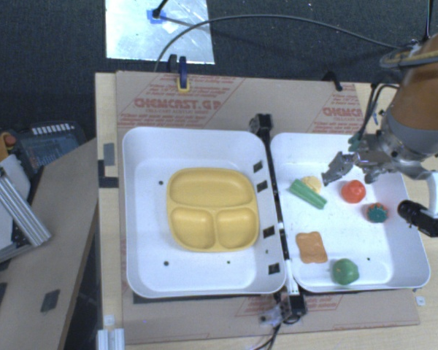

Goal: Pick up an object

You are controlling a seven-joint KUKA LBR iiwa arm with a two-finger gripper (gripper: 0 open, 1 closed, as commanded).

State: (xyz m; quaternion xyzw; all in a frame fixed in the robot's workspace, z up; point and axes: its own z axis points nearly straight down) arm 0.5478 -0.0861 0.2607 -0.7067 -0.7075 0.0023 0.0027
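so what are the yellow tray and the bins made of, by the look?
Yellow tray: probably moulded plastic, matte to satin; one even colour, rounded compartment walls, soft highlights. Bins: likely thin formed plastic, smooth white, slightly glossy; rounded corners and rolled rims, faint sheen. Neither is certain from this view.

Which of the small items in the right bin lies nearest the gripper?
The red ball, just below and right of the gripper. The green stick sits slightly further left; the orange slab and green ball lie far below.
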